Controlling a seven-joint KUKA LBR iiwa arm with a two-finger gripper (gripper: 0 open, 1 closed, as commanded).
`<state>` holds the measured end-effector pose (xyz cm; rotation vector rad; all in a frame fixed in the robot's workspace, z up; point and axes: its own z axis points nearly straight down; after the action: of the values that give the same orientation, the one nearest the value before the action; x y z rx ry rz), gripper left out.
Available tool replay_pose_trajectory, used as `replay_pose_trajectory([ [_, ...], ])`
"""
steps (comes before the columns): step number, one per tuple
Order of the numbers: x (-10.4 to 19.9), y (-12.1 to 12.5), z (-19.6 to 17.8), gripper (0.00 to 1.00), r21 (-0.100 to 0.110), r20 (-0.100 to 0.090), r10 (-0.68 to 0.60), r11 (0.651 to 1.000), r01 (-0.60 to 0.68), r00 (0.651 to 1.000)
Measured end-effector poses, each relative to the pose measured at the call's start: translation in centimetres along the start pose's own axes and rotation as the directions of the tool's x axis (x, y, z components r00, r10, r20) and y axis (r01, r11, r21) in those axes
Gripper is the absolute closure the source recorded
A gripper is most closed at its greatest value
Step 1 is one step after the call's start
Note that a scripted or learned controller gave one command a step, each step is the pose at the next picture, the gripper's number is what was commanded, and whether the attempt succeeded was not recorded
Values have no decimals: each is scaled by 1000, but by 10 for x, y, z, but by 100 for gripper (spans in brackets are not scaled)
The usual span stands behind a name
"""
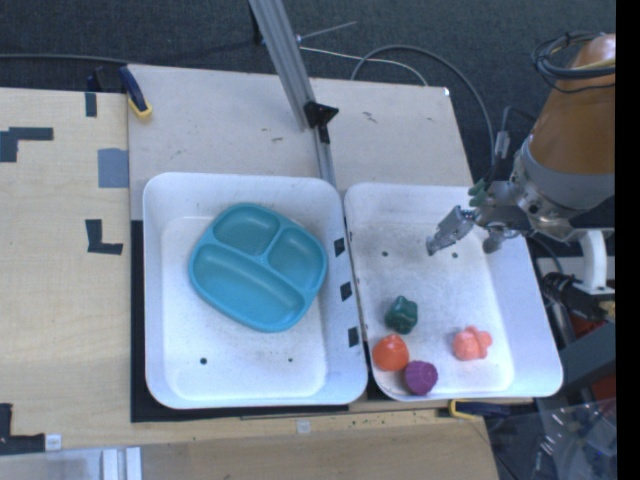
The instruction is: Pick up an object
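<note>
Several small toys lie near the front of the right bin (520, 298): a dark green one (402, 314), an orange-red one (390, 352), a purple one (421, 376) and a pink-orange one (471, 344). My gripper (468, 239) hangs over the far half of this bin, up and to the right of the green toy and well apart from it. It is open, one finger (443, 237) pointing left, with nothing between the fingers.
A blue divided plate (258, 266) lies in the left bin (160, 298). A slanted metal pole (285, 43) rises from the back where the bins meet. Cables run behind the right bin.
</note>
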<state>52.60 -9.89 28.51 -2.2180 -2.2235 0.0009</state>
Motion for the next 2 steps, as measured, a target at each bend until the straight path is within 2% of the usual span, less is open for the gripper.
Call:
replay_pose_trajectory([
  [1,0,0,0,0,0,0,0,1000,0,1000],
  [2,-3,7,59,0,6,0,2,1000,-2,1000],
])
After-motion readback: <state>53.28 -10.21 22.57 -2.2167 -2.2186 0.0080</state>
